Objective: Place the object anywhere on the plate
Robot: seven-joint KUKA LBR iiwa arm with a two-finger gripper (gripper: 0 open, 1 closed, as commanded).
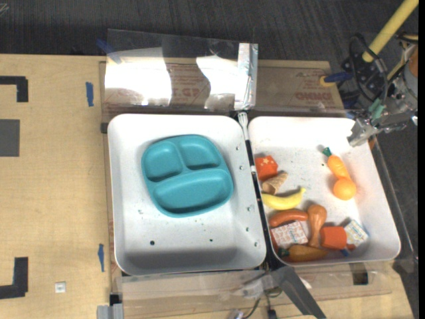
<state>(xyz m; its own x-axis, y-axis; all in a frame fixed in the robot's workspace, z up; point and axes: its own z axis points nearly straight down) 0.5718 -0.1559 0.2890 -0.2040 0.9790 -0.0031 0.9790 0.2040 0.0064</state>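
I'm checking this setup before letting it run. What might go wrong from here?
1. The toy food lies crowded in the right bin, so the gripper may grab two pieces or none.
2. The plate sits across the bin divider; a carried piece could drop short.

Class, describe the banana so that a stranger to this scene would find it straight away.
Start at the right white bin, the one full of toy food. Along its left side, below the red tomato, lies the banana. It is the only yellow, curved piece there.
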